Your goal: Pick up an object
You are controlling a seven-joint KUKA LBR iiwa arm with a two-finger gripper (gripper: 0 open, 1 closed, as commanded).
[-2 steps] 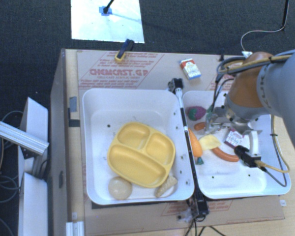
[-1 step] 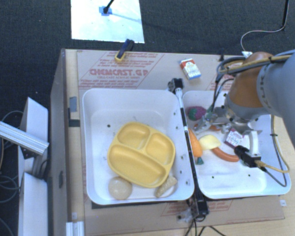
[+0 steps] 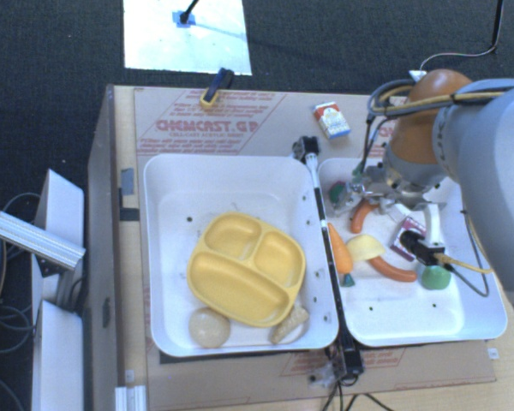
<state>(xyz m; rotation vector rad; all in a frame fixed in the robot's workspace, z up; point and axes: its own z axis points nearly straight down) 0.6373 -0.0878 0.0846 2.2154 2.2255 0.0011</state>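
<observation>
Gripping the light, stiff, slippery toy carrot [image 3: 339, 248] mid-length suits you best; the pincer [image 3: 379, 197] state is unreadable.

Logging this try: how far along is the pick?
Done: the end effector is down in the right bin, near the orange piece. In hand: nothing visibly held. Left: grasping and lifting; the carrot and green ball lie in the bin.
</observation>
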